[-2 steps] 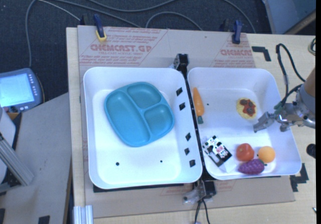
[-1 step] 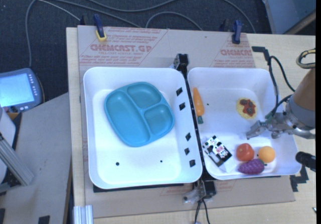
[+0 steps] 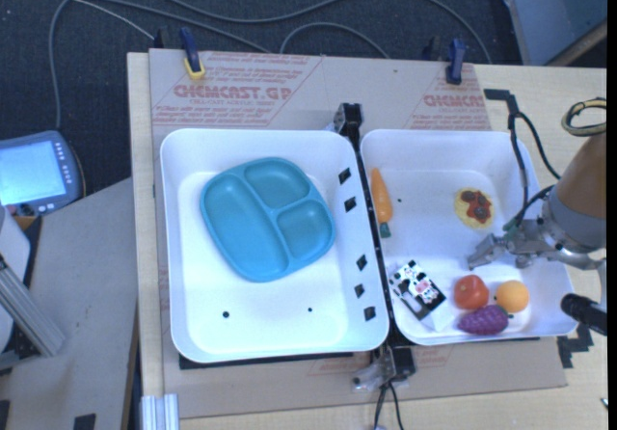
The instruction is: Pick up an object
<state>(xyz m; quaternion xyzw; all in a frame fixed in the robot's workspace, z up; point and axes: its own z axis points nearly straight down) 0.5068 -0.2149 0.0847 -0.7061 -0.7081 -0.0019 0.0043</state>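
Hovering at the right side of the frame, my pincer point(image 3: 498, 252) hangs over the right bin point(image 3: 439, 150), its two fingers spread apart with nothing between them. One fingertip point(image 3: 479, 255) points toward the middle of that bin, the other point(image 3: 522, 259) sits closer to my wrist. My grey arm point(image 3: 578, 216) comes in from the right edge of the frame.

Just below my pincer, in the lower right corner of the right bin, lie a red tomato point(image 3: 470, 291), an orange fruit point(image 3: 513, 297) beside it to the right, and a purple bunch of grapes point(image 3: 482, 321) touching both from below. To the left of the tomato rests a small black-and-white cow-patterned object point(image 3: 417, 286). Above my pincer, toward the bin's upper right, lies a small pizza-like piece point(image 3: 473, 207). An orange carrot point(image 3: 382, 197) lies along the bin's left wall.

The left bin point(image 3: 193, 317) holds a blue divided plate point(image 3: 267, 217) in its upper half. Both bins stand side by side on the worktop point(image 3: 251, 81), and blue clamps point(image 3: 191, 52) grip its upper edge.
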